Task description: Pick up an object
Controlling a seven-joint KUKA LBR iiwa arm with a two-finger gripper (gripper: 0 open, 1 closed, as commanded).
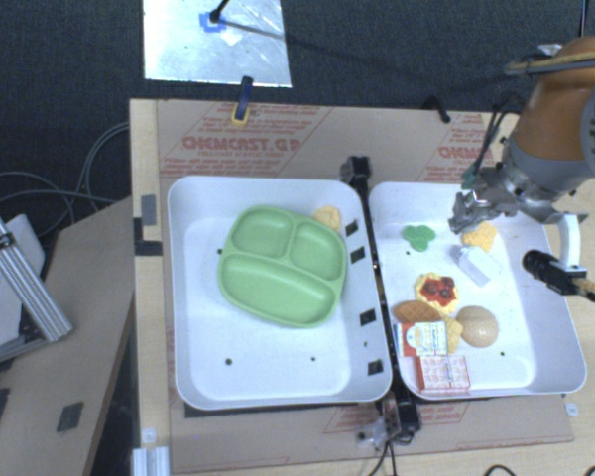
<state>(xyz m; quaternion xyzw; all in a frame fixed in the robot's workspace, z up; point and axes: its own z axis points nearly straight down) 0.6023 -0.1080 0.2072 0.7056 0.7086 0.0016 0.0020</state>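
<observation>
While the grey arm with its orange band (565, 107) reached in from the right, its two-finger gripper (468, 212) hung low over the far part of the right shallow white bin (555, 365), just above a small yellow wedge-shaped toy (482, 236); whether that claw was open or closed could not be told, as its tips were small and dark against the bin. Two white bins sat side by side on the bench. One thing of size lay in the left white bin (208, 365): a pale green plastic divided plate (283, 264) with three compartments, and one small yellowish piece (327, 216) lay just beyond the plate's far right edge. The right bin held the candidate objects, seven or so in all: one small green leafy toy (417, 235) to the left of the gripper, the yellow wedge, one white block (474, 266) just nearer than the wedge, one yellow round piece with red on top (436, 289), one brown bun-like toy (417, 312) touching it, one tan egg-shaped ball (478, 326) to the right, and one red-and-white flat packet (438, 357) at the near edge. None of them sat between the fingers.
</observation>
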